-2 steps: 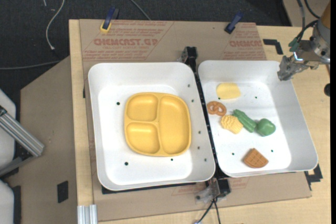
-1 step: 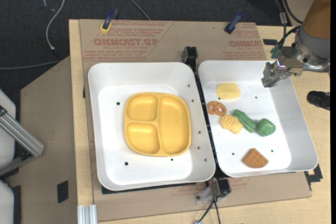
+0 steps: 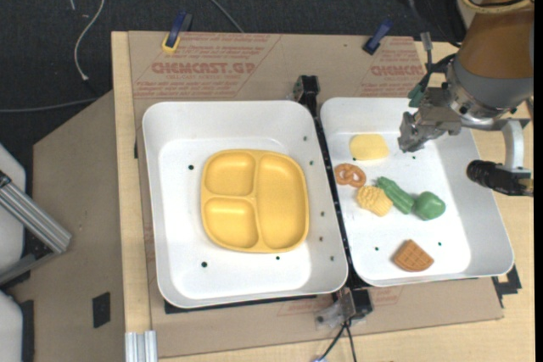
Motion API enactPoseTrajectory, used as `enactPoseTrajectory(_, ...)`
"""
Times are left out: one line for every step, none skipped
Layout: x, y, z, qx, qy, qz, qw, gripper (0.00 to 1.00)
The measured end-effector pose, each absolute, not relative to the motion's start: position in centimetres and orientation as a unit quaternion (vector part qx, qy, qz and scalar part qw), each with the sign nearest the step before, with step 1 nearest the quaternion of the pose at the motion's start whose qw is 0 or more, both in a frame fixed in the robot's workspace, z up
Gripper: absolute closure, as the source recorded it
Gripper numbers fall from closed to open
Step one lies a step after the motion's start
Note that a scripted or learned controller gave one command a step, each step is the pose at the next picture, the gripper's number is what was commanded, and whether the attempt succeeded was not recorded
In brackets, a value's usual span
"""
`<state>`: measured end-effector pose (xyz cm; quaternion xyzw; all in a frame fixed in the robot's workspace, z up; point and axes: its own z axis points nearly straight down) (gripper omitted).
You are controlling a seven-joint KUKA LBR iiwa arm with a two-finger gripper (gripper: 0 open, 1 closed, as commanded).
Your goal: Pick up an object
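Note:
The right bin (image 3: 475, 258) holds several toy foods: a pale yellow block (image 3: 369, 147), a pretzel (image 3: 349, 175), a yellow corn piece (image 3: 373, 200), a green vegetable (image 3: 411, 198) and a brown waffle-like piece (image 3: 413, 256). My gripper (image 3: 410, 138) hangs over the bin's upper part, just right of the pale yellow block and above the green vegetable. Nothing shows between its fingers.
A yellow divided plate (image 3: 254, 200) lies in the left bin (image 3: 170, 182). The two bins meet at a black clamp (image 3: 306, 88). Blue clips (image 3: 176, 30) hold the cardboard at the back. The arm's orange band (image 3: 501, 21) rises at the right.

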<state>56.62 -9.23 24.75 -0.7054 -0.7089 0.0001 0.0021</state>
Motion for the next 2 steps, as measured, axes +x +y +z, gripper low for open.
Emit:
enactPoseTrajectory(56.0, -3.7, 25.4, -0.705, -0.709, -0.0006, 0.002, 1.0)
enactPoseTrajectory(55.6, 2.5, 24.0, -0.705, -0.71, 0.0001, 0.002, 1.0)
